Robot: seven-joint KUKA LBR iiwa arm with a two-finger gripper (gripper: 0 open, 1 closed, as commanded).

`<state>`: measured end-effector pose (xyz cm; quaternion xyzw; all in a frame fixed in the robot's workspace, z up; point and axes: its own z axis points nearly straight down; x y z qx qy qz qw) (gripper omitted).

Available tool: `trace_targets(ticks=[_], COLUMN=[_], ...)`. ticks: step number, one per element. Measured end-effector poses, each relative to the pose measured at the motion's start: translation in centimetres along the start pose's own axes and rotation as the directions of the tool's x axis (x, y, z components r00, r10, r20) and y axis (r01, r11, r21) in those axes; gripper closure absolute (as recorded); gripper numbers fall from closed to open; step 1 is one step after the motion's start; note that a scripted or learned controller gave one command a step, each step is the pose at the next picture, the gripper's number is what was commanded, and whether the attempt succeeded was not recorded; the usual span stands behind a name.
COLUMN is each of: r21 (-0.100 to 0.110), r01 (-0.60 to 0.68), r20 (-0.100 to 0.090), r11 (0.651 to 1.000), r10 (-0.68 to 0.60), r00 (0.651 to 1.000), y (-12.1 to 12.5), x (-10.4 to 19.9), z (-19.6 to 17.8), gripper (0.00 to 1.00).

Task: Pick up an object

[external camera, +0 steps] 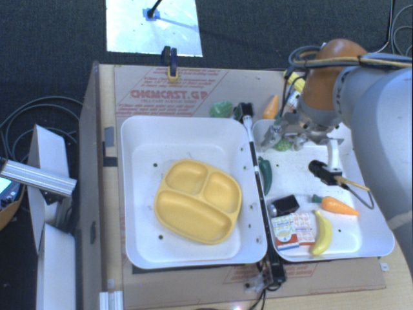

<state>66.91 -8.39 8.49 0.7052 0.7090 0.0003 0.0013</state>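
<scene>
My gripper (284,136) is low over the far left corner of the right bin (374,237), directly above a small green leafy piece (282,145). Whether it touches that piece is hidden by the wrist. Further forward in the same bin lie an orange carrot (338,205), a yellow banana (322,232), a flat printed card box (292,229) and a small black object (284,205). A dark green pod (264,172) rests against the bin's left wall.
The left bin (139,173) holds a yellow divided plate (197,199). Behind the bins, on the cardboard, lie a green toy (221,109) and a small orange piece (271,106). The arm covers the right bin's far right side.
</scene>
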Motion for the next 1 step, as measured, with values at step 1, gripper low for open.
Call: trace_targets(ticks=[1], r21=[0.000], r01=[0.000], r20=[0.000], r11=[1.000], r10=[0.000], r00=[1.000], y=[0.00], x=[0.00], z=[0.00], gripper=[0.00])
